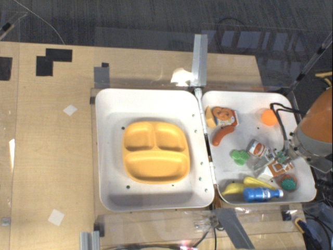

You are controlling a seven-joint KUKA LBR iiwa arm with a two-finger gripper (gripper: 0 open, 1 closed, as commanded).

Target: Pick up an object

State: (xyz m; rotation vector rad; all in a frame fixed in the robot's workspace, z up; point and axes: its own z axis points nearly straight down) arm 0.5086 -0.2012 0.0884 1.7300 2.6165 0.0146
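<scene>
Well left of the hand (283, 158), a yellow divided plate (155, 151) fills the left bin (104, 139). Toys crowd the right bin (244, 100); a blue bottle (261, 194) lies just below the hand, whose grip is unclear.

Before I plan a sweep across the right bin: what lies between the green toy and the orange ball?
In the camera view, between the green toy and the orange ball lies a small red-and-white can, with bare bin floor beyond it.
</scene>
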